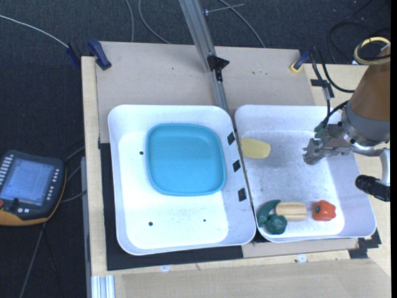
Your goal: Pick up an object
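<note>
Currently hovering, gripper [314, 152] at right-centre of frame over right bin [347, 120] | jaws state: cannot tell, nothing seen held | nearest candidates: red pepper [323, 210] below, wooden block [291, 211] lower left with long axis left-right, yellow piece [255, 148] left | green toy [272, 217] farther, lower left.

A blue plate [186, 159] is seen in a white bin [127, 185], and yellow [255, 148], green [272, 216], tan [291, 211] and red [323, 210] toys in the other.
</note>
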You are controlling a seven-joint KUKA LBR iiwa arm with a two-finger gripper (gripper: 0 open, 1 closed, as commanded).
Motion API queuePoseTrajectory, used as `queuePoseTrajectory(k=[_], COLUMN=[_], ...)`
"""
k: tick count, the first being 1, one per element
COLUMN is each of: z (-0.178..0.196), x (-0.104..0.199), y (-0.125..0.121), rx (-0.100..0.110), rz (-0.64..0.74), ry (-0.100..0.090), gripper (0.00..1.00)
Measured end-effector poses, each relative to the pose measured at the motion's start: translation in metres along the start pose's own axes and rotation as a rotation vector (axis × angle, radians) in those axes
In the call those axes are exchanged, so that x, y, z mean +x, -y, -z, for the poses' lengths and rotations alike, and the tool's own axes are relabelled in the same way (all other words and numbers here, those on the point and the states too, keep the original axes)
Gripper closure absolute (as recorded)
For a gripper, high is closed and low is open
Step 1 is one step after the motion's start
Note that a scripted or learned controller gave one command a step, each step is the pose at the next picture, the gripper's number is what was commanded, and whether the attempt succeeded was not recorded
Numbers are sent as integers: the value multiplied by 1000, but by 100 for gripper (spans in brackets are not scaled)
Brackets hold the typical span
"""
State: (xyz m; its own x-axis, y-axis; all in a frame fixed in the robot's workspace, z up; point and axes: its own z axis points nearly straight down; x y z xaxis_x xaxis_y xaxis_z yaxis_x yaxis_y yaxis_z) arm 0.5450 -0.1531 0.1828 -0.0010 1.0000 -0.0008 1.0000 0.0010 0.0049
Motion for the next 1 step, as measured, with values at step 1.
queuePoseTrajectory(k=[1], z=[50], x=[-8], y=[-7], rx=[0], rz=[-1], ry=[0], gripper=[100])
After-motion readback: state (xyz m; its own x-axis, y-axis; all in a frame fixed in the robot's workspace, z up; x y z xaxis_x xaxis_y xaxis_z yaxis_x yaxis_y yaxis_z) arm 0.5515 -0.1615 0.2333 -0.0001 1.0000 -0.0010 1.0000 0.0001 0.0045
